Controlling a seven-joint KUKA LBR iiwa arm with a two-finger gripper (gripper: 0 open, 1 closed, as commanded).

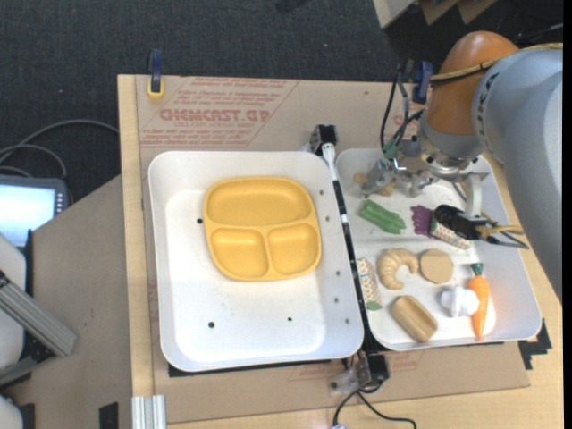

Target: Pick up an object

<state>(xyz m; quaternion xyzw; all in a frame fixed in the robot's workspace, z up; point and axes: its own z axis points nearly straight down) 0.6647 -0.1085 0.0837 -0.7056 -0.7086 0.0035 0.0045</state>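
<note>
Hanging over the upper part of the right bin (529, 315), the gripper (393, 179) left its jaws unreadable. Below it lay the green pod (382, 215), seemingly light, stiff plastic and slick; across its narrow middle looked the surest hold.

We see the grey arm (527, 105) cut off at the right edge, its wrist hiding part of the right bin's (523, 324) far corner.

Below my jaws: green pepper (382, 215) nearest; croissant (397, 266), round cookie (436, 266) and bread roll (414, 317) farther down; carrot (480, 304) upright, lower right.
</note>
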